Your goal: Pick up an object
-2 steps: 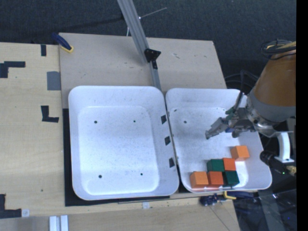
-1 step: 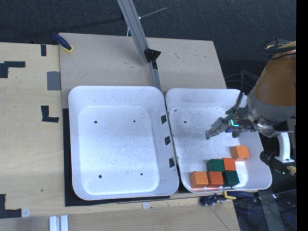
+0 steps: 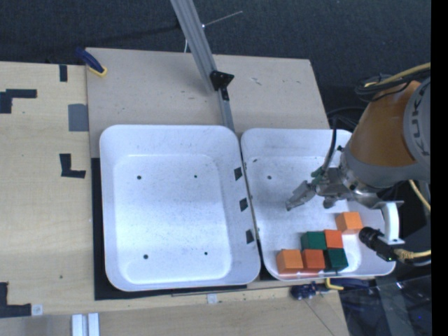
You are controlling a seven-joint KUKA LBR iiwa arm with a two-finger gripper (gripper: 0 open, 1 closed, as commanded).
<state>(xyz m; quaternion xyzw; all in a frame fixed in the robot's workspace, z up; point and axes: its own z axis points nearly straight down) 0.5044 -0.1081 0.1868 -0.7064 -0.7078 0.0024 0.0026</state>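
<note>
Over the right bin [image 3: 280,152], the arm's gripper [image 3: 299,198] hangs, state unclear.

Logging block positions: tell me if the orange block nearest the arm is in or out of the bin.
In: the orange block lies inside the right bin.

Even diffuse overhead light, soft faint shadows. White bins [image 3: 168,135] bright, near washed out, mild glare. Low-res, slightly soft overall; dark floor [image 3: 315,19] underexposed.
</note>
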